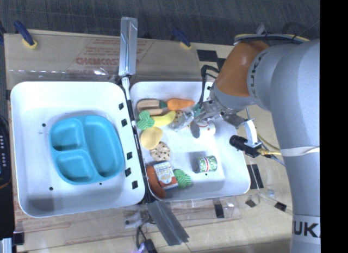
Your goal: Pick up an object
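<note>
The part closest to you is the grey arm (293, 137), which rises along the right side of the view and bends left over the right bin (231, 178); its orange band (239, 72) sits above the wrist. The gripper (191, 120) is low in the upper middle of this bin, just right of the yellow banana (166, 119) and below the orange carrot (179, 104). You cannot tell from this view if the fingers are spread or closed, and nothing can be seen between them. The objects to pick all lie in the right bin. Along its left wall you see, from the top, a brown hot dog bun (149, 105), a green leafy toy (144, 120), a pale yellow round piece (151, 136), a cookie (161, 151), and a small box with an orange label (163, 174), with a green ball (183, 178) touching its right side. A small green can (207, 164) lies on its side alone, nearer the middle of the bin and well below the gripper. The left bin (32, 192) holds a blue divided tray (86, 148) with three compartments. Both bins rest on a cardboard sheet (98, 53), and blue clamps (24, 33) hold its far edge.
</note>
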